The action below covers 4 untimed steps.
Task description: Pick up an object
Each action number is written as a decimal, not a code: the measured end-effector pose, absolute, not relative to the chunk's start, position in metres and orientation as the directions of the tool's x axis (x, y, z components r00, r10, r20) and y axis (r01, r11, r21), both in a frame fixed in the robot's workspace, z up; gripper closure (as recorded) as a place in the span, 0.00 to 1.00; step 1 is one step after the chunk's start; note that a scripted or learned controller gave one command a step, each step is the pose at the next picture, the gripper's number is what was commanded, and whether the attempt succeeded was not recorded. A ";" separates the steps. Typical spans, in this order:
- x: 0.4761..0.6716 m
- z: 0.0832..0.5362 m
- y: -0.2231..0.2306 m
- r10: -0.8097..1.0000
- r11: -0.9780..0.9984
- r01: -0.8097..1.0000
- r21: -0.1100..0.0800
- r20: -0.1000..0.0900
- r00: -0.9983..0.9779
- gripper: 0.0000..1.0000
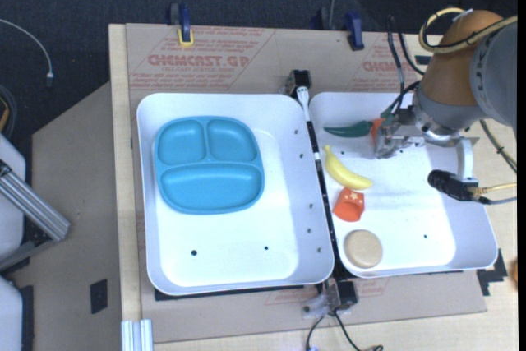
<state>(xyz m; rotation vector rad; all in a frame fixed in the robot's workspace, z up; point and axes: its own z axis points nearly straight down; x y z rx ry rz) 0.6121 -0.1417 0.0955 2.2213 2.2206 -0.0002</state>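
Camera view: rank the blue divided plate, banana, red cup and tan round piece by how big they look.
1. blue divided plate, by far the largest.
2. banana, longest of the rest but thin.
3 and 4. tan round piece and red cup: the round piece looks slightly bigger, but they are too close to rank firmly.

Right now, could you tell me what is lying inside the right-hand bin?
A yellow banana, red piece, tan round object and green item. The gripper covers that item's right end.
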 end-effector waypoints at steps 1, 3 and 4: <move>0.623 0.147 -0.138 1.000 0.001 1.000 0.005 -0.002 -0.001 1.00; 0.620 0.213 -0.141 1.000 0.001 1.000 0.003 -0.001 -0.001 1.00; 0.625 0.211 -0.087 1.000 0.006 1.000 -0.001 0.002 -0.006 1.00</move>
